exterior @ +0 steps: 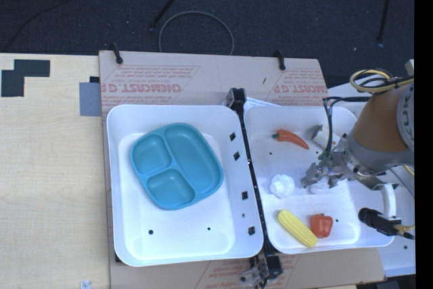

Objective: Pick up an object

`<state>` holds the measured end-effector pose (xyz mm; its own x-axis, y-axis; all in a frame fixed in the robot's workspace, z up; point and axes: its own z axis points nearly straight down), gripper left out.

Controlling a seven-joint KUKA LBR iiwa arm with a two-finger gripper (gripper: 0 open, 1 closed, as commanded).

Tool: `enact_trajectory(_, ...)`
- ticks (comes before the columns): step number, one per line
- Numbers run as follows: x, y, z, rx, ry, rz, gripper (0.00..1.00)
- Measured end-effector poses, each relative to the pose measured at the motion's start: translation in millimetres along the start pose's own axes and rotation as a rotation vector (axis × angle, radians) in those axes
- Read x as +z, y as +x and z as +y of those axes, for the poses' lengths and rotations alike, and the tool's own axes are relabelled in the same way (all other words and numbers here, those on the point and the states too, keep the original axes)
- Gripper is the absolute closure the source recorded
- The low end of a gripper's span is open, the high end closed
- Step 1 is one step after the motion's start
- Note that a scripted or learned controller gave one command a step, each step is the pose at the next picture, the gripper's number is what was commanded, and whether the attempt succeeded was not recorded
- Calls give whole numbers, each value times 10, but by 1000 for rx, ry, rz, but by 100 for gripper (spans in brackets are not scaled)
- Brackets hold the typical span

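The right bin (342, 240) holds a yellow corn cob (296, 227), a red pepper (321, 225), a white crumpled object (282, 184) and an orange-red chili (291, 139). My gripper (321, 176) hangs low over the middle of this bin, just right of the white object and above the red pepper. Its metal fingers point down and left. I see nothing clearly between them. The grey arm with its orange band (379, 125) comes in from the right.
The left bin (128, 227) carries a blue divided plate (176, 164). A black divider (245, 166) runs between the two bins. Cables (369, 80) loop at the right behind the arm. Cardboard lies under both bins.
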<state>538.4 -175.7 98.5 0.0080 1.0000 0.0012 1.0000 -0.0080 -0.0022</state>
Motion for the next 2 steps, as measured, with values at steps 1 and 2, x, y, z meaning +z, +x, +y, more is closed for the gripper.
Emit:
enact_trajectory(1,-546,-109,-12,0,-4,-2,100)
enact_trajectory(2,-1095,-209,-65,3,-5,-3,100)
